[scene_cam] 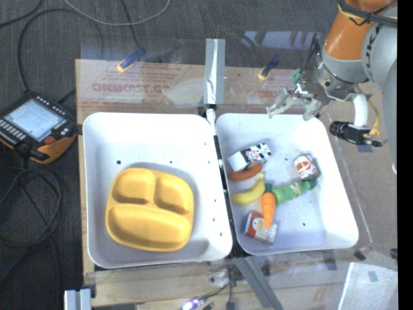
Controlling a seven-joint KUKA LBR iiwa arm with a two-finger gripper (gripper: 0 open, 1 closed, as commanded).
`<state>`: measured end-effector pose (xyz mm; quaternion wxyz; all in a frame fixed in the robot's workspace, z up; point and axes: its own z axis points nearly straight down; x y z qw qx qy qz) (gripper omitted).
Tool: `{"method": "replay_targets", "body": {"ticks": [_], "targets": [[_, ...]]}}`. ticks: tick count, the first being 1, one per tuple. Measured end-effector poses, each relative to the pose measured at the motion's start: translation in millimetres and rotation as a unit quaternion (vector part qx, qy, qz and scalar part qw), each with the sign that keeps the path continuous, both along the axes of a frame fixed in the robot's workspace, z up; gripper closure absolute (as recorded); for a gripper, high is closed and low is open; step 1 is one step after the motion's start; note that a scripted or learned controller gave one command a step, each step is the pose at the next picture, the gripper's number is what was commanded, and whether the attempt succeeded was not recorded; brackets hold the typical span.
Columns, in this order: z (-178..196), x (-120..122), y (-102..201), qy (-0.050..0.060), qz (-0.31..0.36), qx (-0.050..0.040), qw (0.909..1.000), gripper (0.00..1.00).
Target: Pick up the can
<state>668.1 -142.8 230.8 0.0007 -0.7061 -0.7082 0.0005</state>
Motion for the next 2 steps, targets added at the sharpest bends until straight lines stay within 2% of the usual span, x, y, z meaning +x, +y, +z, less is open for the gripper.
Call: {"method": "replay_targets", "body": {"ticks": [1,2], "targets": [[-37,-33,-45,0.0,-0.012,-0.0019,0.9999,0.0],[-128,-52,-69,-0.003,0.0,0.0009,1.0,0.0]]}}
